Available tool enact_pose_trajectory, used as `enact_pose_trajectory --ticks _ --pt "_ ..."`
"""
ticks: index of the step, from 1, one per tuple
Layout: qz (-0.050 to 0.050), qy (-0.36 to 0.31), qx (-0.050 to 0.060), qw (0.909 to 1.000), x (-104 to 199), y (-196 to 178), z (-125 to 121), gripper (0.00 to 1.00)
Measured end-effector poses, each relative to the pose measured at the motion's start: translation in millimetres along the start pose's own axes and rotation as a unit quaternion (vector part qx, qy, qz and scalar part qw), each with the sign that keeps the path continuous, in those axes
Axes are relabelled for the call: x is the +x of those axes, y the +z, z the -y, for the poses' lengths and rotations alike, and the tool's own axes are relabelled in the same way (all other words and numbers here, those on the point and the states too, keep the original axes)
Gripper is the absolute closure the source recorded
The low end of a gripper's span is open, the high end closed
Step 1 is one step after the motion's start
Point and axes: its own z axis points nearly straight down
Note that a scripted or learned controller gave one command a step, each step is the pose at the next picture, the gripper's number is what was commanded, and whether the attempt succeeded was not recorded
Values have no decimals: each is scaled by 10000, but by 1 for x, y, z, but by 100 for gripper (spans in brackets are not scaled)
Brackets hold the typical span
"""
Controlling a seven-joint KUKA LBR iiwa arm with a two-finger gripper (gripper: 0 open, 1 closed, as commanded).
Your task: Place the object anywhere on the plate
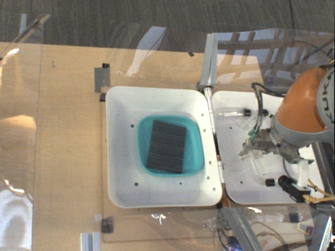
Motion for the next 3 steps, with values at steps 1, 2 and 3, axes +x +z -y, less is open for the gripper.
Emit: enact_pose_trajectory --ticks 1,2,3 --pt "2 -1479 -20 9890 62 -33 -53 100" --pt "1 -2343 -24 9722 123 -29 -74 100" --pt "1 -2342 -24 9722 122 -29 -74 0"
